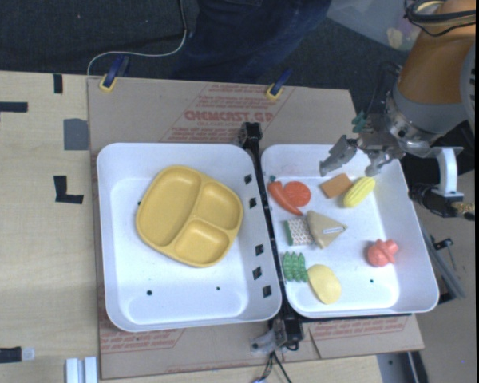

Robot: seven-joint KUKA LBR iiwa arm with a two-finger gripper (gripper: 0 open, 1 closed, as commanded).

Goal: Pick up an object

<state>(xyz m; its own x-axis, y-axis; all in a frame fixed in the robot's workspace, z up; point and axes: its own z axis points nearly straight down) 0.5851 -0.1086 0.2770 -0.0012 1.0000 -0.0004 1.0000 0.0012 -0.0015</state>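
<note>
The hand (358, 159) hangs wide open and holds nothing, fingers spread just above the orange block (335, 186) and corn cob (359, 191), apparently lined up to descend.

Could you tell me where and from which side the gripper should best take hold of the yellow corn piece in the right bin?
Probably across the middle of the corn, coming straight down. It lies tilted and elongated, so fingers closing across its narrow width should seat best. The orange block sits close against its left end, so avoid that end. The gripper hangs open just above it.
</note>
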